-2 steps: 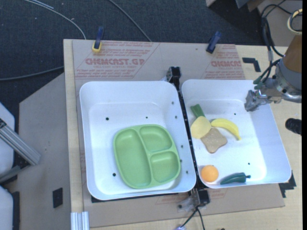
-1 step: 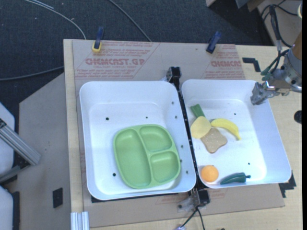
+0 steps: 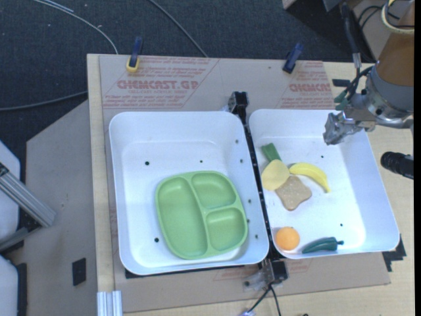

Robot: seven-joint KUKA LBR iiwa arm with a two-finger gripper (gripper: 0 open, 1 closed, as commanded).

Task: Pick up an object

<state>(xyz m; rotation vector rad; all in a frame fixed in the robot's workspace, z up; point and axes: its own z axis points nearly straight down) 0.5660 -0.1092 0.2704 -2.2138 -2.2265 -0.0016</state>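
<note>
The right bin [image 3: 368,196] holds a yellow banana [image 3: 310,174], a pale yellow round piece with a green stem [image 3: 274,172], a tan slice of toast [image 3: 293,193], an orange [image 3: 287,238] and a dark green pepper [image 3: 321,245]. My gripper [image 3: 335,130] hangs over the bin's upper right part, above and to the right of the banana, apart from every object. Nothing shows between its fingers.
The left bin [image 3: 131,176] carries a green divided plate [image 3: 200,212]. A black clamp [image 3: 238,101] sits at the top of the seam between the bins. Blue clips [image 3: 135,52] [image 3: 293,58] hold the cardboard board's far edge.
</note>
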